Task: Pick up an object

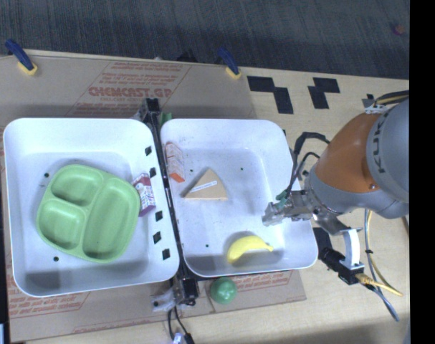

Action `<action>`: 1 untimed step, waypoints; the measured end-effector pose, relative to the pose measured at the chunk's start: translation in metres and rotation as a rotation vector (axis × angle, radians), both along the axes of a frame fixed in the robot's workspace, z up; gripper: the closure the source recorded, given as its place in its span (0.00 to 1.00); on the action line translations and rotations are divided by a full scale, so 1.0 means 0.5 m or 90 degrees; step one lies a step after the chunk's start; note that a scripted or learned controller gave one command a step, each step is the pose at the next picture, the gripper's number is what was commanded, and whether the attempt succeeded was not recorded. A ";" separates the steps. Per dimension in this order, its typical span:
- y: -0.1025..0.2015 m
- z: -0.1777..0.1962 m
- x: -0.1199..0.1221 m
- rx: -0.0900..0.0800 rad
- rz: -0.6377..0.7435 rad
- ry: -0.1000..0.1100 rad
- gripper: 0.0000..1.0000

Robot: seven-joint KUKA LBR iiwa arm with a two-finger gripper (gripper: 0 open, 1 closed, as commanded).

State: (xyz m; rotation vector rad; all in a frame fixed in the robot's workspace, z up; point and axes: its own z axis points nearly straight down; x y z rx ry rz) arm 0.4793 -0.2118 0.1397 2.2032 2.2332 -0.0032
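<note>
Nothing has been lifted as far as the view shows: every candidate lies loose in the bins. The grey arm with the orange band reaches in from the right, and its tool (pixel 274 212) sits low at the right side of the right-hand shallow white bin (pixel 271 131), near the wall. Whether the tool is released or clenched cannot be told at this size, and nothing shows in it. The nearest thing is the yellow plastic banana (pixel 249 247), lying just below the tool near the bin's front edge. The tan wedge-shaped block (pixel 207 185) rests mid-bin, well apart from the tool. The green divided plastic plate (pixel 88 212) lies in the left-hand white bin (pixel 16 138), and a small green ball (pixel 222 289) sits on the table outside the bins. The whole grasp and lift appears to remain.
</note>
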 end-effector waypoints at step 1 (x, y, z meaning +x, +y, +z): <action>0.000 0.135 -0.004 0.002 -0.005 0.000 1.00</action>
